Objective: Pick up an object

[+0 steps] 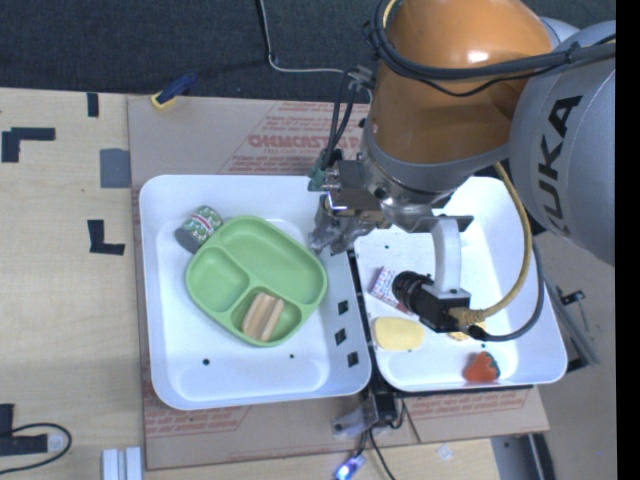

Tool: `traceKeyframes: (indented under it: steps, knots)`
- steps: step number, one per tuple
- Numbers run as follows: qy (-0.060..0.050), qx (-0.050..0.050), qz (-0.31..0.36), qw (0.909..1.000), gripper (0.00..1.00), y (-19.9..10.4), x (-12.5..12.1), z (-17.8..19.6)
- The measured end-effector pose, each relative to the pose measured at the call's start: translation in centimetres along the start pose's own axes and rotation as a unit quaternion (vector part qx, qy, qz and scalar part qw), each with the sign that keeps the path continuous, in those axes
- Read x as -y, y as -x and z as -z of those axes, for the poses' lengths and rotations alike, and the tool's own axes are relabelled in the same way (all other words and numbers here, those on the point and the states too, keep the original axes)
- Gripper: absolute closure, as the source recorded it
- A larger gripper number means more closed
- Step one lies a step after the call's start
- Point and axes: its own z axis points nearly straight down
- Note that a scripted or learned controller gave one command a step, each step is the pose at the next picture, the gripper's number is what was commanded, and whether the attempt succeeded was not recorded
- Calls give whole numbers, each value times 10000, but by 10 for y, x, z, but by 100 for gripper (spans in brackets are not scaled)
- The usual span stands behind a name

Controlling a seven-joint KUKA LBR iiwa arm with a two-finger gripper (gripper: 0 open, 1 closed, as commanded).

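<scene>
The gripper (335, 230) hangs over the divide between the two bins, near their far edges; whether it is open or closed cannot be told. The nearest candidates sit in the right bin (540, 363): a small packet (383, 284) toward the near edge, then a yellow piece (398, 334) and a red piece (481, 367) by the near rim. In the left bin (160, 298), a green plate (257, 278) carries a bread piece (262, 316).

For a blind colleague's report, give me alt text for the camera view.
A grey and orange robot arm hangs over two white bins. The left bin holds a green divided plate; the right bin holds a yellow object and a red one.
</scene>
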Motion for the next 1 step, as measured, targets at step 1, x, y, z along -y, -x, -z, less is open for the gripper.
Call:
traceKeyframes:
  steps: [1]
  knots:
    - [-9, 5, 5, 10000, 100, 0, 0, 9]
